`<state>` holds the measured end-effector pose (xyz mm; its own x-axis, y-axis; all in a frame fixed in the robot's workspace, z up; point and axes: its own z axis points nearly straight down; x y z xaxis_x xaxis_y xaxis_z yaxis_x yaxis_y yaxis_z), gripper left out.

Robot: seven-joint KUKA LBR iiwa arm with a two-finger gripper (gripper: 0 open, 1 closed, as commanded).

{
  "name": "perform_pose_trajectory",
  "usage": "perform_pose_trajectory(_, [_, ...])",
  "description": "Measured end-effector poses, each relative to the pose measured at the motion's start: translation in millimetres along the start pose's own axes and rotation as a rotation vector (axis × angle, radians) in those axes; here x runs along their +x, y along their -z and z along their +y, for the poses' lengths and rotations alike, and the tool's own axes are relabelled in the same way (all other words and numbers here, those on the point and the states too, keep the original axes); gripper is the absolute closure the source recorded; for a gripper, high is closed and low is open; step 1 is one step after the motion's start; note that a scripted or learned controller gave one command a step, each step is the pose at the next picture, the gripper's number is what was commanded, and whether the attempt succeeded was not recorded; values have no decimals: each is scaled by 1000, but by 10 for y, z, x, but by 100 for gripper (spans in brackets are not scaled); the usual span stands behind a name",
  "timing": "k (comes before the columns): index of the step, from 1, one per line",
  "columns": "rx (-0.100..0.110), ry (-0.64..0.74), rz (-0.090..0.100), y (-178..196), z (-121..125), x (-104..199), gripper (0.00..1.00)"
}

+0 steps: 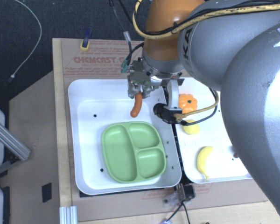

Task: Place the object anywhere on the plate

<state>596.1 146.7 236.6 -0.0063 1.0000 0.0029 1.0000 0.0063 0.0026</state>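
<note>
A green divided plate (133,151) lies in the left white bin (84,139), toward its front. My gripper (139,92) hangs over the back of that bin, shut on the top end of an orange-brown sausage-shaped object (136,106). The sausage dangles nearly upright from the fingers, its lower end just behind the plate's far rim and above the bin floor.
The right bin (219,167) holds an orange pepper-like toy (187,102), a pale yellow lemon (191,127) and a yellow banana (204,160). A black cable loops near the divide between bins. The arm's large grey body covers the right side.
</note>
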Motion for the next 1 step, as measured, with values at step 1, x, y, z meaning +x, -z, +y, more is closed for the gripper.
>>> perform_pose_trajectory(1, [2,-5,-3,-4,0,-38,0])
